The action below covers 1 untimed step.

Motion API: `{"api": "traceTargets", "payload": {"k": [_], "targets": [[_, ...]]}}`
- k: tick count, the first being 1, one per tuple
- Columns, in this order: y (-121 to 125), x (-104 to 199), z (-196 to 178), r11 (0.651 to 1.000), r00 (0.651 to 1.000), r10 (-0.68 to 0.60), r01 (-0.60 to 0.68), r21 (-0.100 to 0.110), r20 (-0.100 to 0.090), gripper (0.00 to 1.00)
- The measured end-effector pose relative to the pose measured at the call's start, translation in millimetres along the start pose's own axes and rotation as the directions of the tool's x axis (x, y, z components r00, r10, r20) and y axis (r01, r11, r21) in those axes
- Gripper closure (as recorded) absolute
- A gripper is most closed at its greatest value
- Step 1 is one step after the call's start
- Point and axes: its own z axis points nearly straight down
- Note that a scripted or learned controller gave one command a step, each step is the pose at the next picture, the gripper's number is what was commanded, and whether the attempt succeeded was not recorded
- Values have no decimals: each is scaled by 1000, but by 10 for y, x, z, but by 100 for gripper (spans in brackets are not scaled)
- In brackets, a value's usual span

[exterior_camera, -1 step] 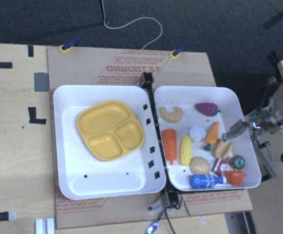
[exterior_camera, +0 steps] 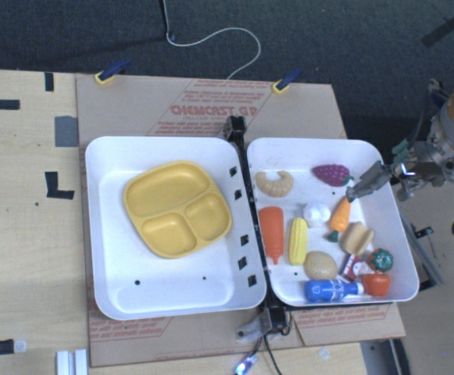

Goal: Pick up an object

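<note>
The right bin (exterior_camera: 289,153) holds several toy foods. A croissant (exterior_camera: 275,182) and purple grapes (exterior_camera: 330,174) lie near its far side. An orange carrot (exterior_camera: 271,233), yellow corn (exterior_camera: 298,241) and a potato (exterior_camera: 320,266) lie in the middle. A small orange piece (exterior_camera: 338,215) and a bread roll (exterior_camera: 356,238) sit toward the right wall. A blue bottle (exterior_camera: 332,291) and a red tomato (exterior_camera: 377,285) rest along the near wall. My gripper (exterior_camera: 364,183) hangs over the bin's right side, just above the small orange piece and right of the grapes, with nothing visibly in it.
The left bin (exterior_camera: 105,241) holds a yellow divided plate (exterior_camera: 178,208). Black clips run along the shared wall (exterior_camera: 246,209) between the bins. Both bins sit on cardboard (exterior_camera: 211,108). A white cable (exterior_camera: 211,37) loops behind them. The arm body (exterior_camera: 434,162) stands at the right edge.
</note>
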Motion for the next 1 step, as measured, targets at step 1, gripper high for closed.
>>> {"api": "traceTargets", "payload": {"k": [1], "targets": [[1, -486, -1387, 1000, 1000, 12, -12, -8, 7, 0]]}}
